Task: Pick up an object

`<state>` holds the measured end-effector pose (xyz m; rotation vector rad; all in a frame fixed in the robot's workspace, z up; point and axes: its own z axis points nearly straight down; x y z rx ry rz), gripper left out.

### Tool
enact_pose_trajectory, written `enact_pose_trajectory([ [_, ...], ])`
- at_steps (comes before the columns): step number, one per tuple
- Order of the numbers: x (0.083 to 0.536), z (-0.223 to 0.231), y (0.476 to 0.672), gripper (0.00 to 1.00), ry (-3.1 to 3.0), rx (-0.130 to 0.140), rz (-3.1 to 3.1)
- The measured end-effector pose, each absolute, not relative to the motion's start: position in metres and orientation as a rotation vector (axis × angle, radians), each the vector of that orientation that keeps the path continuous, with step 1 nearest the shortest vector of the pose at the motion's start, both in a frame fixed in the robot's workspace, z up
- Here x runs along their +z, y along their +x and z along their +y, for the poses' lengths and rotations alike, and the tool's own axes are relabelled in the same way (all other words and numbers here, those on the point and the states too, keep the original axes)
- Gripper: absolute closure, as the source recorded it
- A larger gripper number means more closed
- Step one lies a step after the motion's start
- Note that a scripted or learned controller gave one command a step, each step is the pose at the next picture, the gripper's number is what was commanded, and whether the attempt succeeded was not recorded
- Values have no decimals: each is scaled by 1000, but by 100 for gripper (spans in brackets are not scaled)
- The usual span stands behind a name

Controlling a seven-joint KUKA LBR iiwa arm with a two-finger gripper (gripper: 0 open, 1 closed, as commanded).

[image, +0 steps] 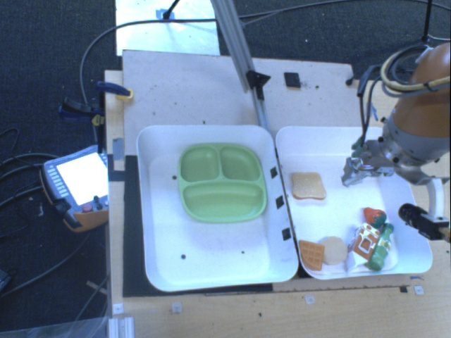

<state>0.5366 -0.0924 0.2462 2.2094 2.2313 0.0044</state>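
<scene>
The right bin (325, 143) holds a slice of toast (308, 186) near its left side. At its front lie a small waffle (311, 253), a round pale bun (334, 250), a white and orange carton (365, 242), a red piece (374, 216) and a green piece (381, 249), all crowded together. My gripper (355, 172) hangs over the bin's upper right part, to the right of the toast and behind the red piece. I see nothing held in it.
The left bin (151, 210) holds a green divided plate (223, 182). A slanted metal pole (236, 34) comes down to the bench between the bins' back corners. A black fitting (417, 220) juts in at the right bin's right edge. A handheld pendant (76, 185) lies off the bench at left.
</scene>
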Motion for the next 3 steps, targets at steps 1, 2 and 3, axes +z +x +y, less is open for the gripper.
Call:
enact_pose_trajectory([
  [1, 234, -34, 542, 100, 2210, 3, 2233],
  [2, 224, 24, 548, 100, 2210, 3, 2234],
  [3, 234, 80, 554, 100, 2209, 6, 2234],
])
